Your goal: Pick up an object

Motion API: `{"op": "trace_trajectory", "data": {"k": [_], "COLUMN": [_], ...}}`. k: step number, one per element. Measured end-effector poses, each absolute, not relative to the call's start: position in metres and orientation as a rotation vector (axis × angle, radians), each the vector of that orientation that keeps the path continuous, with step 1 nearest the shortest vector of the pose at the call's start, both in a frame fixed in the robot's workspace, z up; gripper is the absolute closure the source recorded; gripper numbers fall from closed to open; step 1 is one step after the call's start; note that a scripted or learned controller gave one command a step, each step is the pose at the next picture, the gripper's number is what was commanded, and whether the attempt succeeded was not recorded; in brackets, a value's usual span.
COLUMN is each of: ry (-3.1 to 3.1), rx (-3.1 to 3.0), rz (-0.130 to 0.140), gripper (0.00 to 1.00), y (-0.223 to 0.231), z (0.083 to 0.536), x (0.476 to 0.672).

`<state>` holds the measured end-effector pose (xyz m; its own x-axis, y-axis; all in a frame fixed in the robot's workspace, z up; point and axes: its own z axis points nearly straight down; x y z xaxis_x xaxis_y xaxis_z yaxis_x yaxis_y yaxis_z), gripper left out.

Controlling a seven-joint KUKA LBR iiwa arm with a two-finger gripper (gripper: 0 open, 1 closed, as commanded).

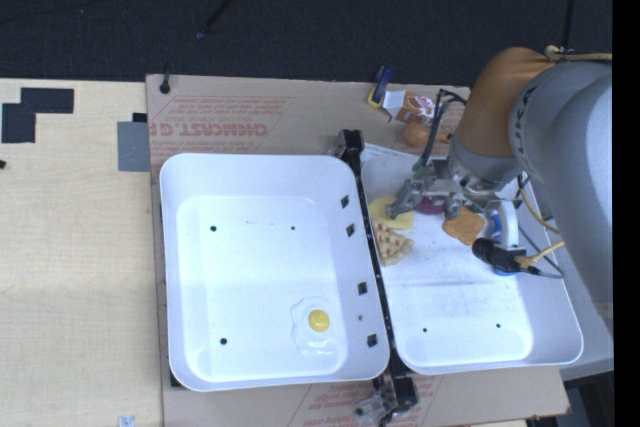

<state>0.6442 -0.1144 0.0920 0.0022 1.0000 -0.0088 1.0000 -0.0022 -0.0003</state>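
Note:
My gripper (428, 199) hangs low over the far left part of the right bin (500, 335). Its two grey fingers (401, 203) stand spread apart, so it is open. A small purple object (431, 206) lies between them on the bin floor. A yellow flat piece (384, 209) and a waffle-patterned piece (392, 242) lie just left of the gripper, against the bin's left wall. An orange-brown piece (463, 228) lies to its right. A toy fried egg (318, 323) rests alone in the near part of the left bin (200, 215).
Black clips (352, 151) join the two bins along the divider. Behind the right bin, on the cardboard sheet (240, 120), lie a blue-and-yellow item (380, 88) and a brown-and-white packet (417, 106). The arm's bulky grey body (570, 165) overhangs the right bin's far right.

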Motion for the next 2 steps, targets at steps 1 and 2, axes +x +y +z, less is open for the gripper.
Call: {"op": "trace_trajectory", "data": {"k": [1, 2], "ry": [2.210, 2.214], "rx": [2.221, 2.219], "rz": [-0.010, -0.002], "gripper": [0.00, 0.00], "y": [-0.1107, -0.1042], "z": [0.0921, 0.0919], "x": [0.6442, 0.6452]}}
